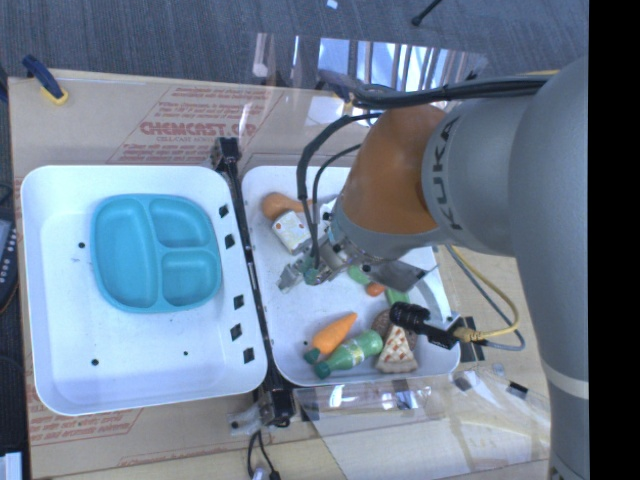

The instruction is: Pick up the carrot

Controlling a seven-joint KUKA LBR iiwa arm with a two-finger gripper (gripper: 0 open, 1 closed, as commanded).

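The gripper (300, 271), its state impossible to tell, hangs low over the right bin (262, 268) at frame centre, while the carrot (334, 333) lies apart, toward the bin's lower edge beside a green bottle (350, 354).

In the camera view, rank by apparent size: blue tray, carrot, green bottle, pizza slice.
1. Blue tray, by far the largest.
2. Green bottle.
3. Carrot and pizza slice look too alike to rank.

Dark grey carpet floor (150, 13) lies behind the cardboard-covered bench (180, 118).
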